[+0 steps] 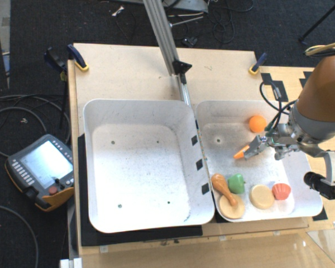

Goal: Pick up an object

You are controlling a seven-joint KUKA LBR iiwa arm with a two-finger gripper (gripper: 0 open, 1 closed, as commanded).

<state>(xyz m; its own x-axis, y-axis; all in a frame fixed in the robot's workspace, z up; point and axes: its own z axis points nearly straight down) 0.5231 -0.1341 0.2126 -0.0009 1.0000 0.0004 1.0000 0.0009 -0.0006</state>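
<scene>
Gripper point(258, 146) in rt bin, prob. clamped on carrot point(242, 152); orange ball point(257, 123) just behind.

— What sits on the floor left of the counter point(134, 66)?
— A teach pendant point(42, 172) with a lit screen, black cables point(11, 121) looping round it.
— And on the counter's far corners?
— Clamps with yellow tips point(78, 60), one each side. A slanting metal rail point(162, 32) crosses the far edge.
</scene>
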